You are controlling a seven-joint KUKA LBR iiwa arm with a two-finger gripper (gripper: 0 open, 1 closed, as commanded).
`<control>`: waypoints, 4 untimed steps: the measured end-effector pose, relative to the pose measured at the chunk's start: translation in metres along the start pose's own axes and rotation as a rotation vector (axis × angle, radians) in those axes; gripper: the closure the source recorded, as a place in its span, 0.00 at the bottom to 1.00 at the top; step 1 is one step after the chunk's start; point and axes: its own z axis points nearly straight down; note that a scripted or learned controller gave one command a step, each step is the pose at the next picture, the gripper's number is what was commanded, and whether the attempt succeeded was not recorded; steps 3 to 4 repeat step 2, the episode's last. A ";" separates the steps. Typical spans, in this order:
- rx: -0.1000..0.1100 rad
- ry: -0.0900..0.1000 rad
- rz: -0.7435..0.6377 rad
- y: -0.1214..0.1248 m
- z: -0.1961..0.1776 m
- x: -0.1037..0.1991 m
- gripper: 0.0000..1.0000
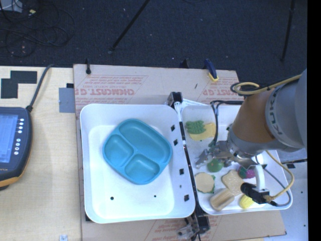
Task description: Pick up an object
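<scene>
Reaching down into the right-hand shallow white bin [285, 199], the claw [214, 157] is hovering just above a small round green toy [215, 165], which is lying directly beneath it, though whether it is gripping anything I cannot tell.

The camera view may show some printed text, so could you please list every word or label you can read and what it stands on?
"CHEMCAST", red print, upside down, on the brown cardboard sheet under the bins.
A second red print on the same sheet, near the arm: partly hidden, unreadable.
"KUKA" lettering on the grey and orange robot arm: cut off, only partly legible.
Dark handheld tablet screen: too blurred to read.
</scene>
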 end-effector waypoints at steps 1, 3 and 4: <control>0.002 0.002 0.005 0.001 -0.013 -0.002 1.00; -0.008 0.000 -0.007 0.024 -0.107 0.048 1.00; -0.008 0.000 -0.007 0.024 -0.107 0.048 1.00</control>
